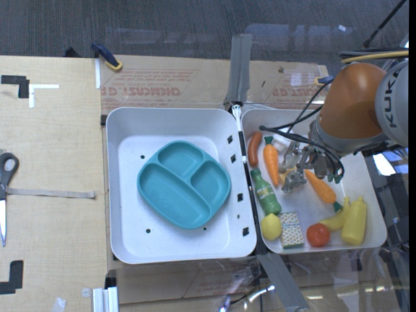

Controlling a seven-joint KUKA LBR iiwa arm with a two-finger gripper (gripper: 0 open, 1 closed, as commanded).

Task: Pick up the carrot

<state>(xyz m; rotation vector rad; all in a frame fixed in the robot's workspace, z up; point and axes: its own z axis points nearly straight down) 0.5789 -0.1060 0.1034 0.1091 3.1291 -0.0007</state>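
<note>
The arm reached in from the right and its hand (294, 169) hung low inside the right bin (370, 174), over the bin's middle, among a crowd of toy foods. Two carrots lay in that bin: an upright carrot (270, 164) near the left wall, green top pointing away from the camera, just beside a red sausage (253, 149); and a second carrot (321, 186) lying aslant just right of the hand, its green end toward the yellow bottle (355, 221). The hand sat between the two, close to both. Cables and metal fittings cluttered the wrist, so whether the fingers stood wide or narrow could not be told, and nothing was plainly seen between them; neither carrot looked lifted. The step in hand appeared to be the approach, the hand lowered to bin level but no grasp confirmed. Nearby lay a green bottle (266, 194), a lemon (271, 227), a small box (292, 230), a tomato (318, 234) and a banana (338, 217), all near the front wall. The left bin (117, 174) held a blue divided plate (184, 184), well apart from the work. The next move likely called for settling on one carrot, centring the fingers across its narrow width, and closing without nudging the sausage or the green bottle, then a straight lift clear of the bin.
</note>
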